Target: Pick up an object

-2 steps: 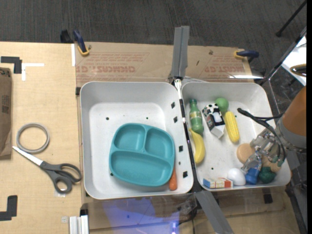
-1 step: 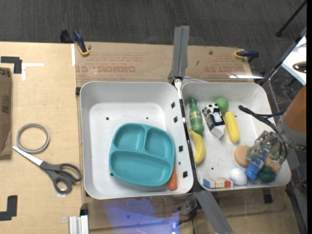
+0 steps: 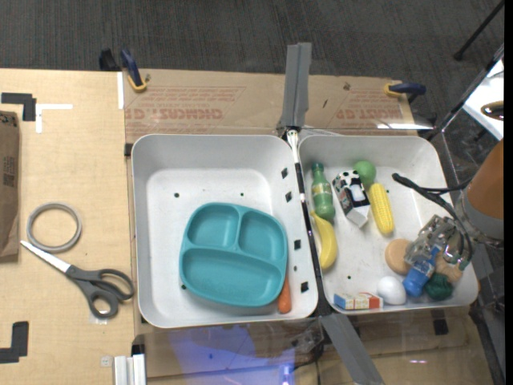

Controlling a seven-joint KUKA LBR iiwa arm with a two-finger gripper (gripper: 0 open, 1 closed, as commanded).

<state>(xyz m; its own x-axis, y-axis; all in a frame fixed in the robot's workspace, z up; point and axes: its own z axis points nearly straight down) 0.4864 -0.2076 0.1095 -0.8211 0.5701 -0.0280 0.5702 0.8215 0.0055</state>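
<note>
Gripper [image 3: 433, 247]: low in right bin [image 3: 417, 155], finger state cannot tell.
Blue item [image 3: 418, 279]: beneath gripper, long axis tilted, upper end toward top right.

Even, bright overhead light, no hard shadows. Both white bins [image 3: 210, 155] run near overexposure; walls lose detail. Soft shadow under the teal tray [image 3: 234, 255] on its lower edge. Blue-violet glare patch at bottom centre below the bins. Gripper [image 3: 437, 247] area looks smeared, fine detail lost. Dark floor at top is underexposed. Overall resolution low, small items soft. Slight slant perspective; no obvious edge distortion.
</note>
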